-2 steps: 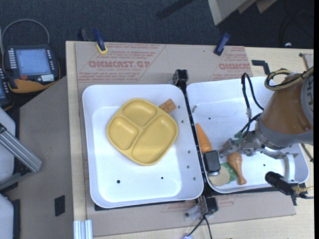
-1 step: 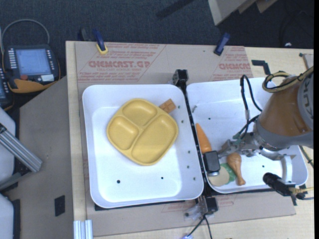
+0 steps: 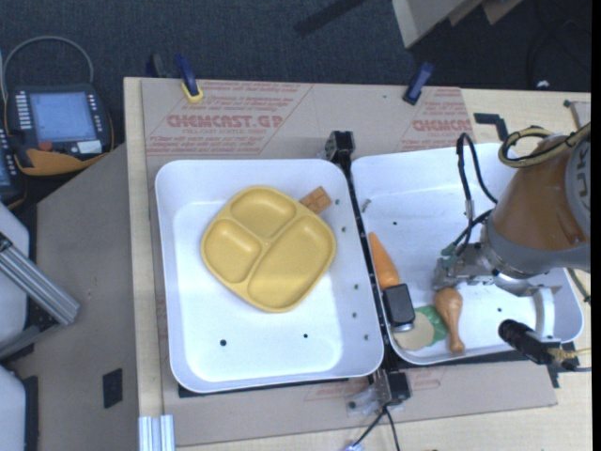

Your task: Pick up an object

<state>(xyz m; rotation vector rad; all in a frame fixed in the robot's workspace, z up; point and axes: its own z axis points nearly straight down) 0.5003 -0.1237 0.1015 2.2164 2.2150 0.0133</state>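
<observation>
Gripper (image 3: 457, 272) low in right bin (image 3: 423, 181), near front wall; finger state not discernible, hidden under wrist. Drumstick-shaped toy (image 3: 452, 315) just beside gripper, contact uncertain. Carrot (image 3: 383, 261) and black block (image 3: 399, 305) along bin's left wall. Yellow divided plate (image 3: 269, 248) in left bin (image 3: 188, 289).

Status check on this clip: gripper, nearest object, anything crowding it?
Gripper low in right bin, nothing seen between fingers. Drumstick just below it. Black block, carrot close by. Yellow tray in left bin.
</observation>
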